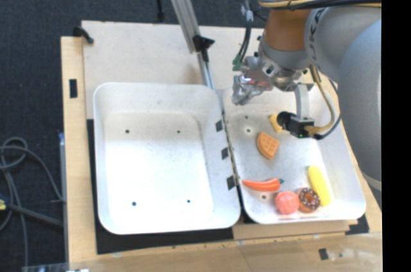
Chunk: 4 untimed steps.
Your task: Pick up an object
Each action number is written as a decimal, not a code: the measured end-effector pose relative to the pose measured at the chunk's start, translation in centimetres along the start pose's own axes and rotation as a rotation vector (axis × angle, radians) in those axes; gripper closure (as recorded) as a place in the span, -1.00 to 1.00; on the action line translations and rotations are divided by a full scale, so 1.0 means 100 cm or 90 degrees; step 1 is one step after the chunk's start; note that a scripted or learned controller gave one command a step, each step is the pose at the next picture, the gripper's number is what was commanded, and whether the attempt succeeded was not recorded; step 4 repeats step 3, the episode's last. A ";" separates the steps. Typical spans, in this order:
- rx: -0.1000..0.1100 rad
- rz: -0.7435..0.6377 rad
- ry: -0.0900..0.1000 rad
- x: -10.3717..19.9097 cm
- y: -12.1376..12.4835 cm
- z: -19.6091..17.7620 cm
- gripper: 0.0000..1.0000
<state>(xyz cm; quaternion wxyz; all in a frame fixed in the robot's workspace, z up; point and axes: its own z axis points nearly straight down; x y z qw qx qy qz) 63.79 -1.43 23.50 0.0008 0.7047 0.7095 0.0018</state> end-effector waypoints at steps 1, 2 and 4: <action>0.001 0.000 0.000 0.052 0.023 0.005 1.00; 0.000 0.000 0.000 0.101 0.035 -0.015 1.00; 0.002 0.001 -0.002 0.097 0.034 -0.014 -1.00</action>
